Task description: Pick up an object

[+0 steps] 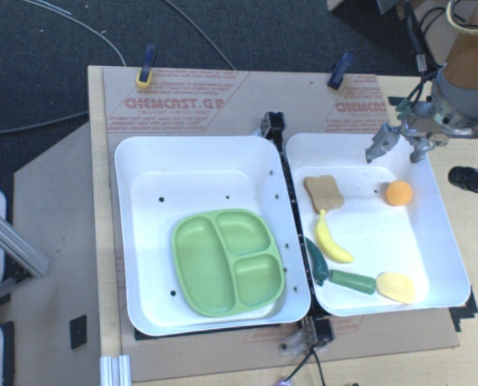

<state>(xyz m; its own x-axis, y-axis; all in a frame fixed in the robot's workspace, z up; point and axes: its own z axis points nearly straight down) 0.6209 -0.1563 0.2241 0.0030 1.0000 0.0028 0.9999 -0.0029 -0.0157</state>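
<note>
The right bin holds several toy foods. A tan bread slice lies at its upper left, with a yellow banana just below it. An orange ball sits near the bin's upper right. A green cucumber-like piece and a pale yellow lemon lie along the front, and a dark teal piece rests against the left wall. My gripper hangs open above the bin's far rim, up and slightly right of the orange ball, with nothing between its fingers.
The left bin holds a green divided plate. Blue clamps grip the board's far edge. A black clip sits between the bins at the back. The arm's grey and orange body stands at the upper right.
</note>
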